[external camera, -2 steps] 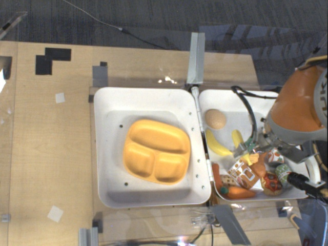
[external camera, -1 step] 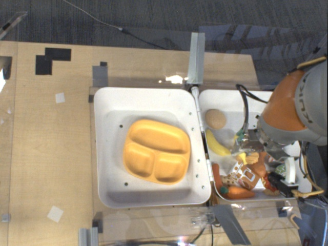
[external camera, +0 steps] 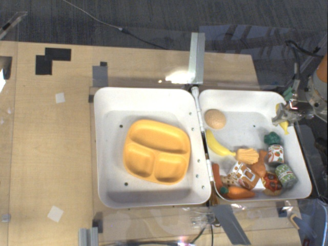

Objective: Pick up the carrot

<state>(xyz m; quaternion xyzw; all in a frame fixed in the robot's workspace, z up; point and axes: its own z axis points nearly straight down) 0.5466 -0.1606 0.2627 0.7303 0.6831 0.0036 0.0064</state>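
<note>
The carrot (external camera: 240,192) is orange with a small green end. It lies flat at the front edge of the right bin (external camera: 241,102), among a pile of toy food. My gripper (external camera: 285,117) hangs over the right rim of that bin near its back corner. It is well behind and to the right of the carrot, apart from it. A small yellow piece (external camera: 282,124) shows right at the gripper's tip; I cannot tell what it is.
Around the carrot lie a patterned box (external camera: 243,174), a reddish sausage (external camera: 216,172), a banana (external camera: 218,145), a waffle-like piece (external camera: 248,155), small cans (external camera: 285,174) and a green item (external camera: 272,138). A tan egg (external camera: 215,119) sits at the back left. The left bin (external camera: 110,137) holds a yellow divided plate (external camera: 156,150).
</note>
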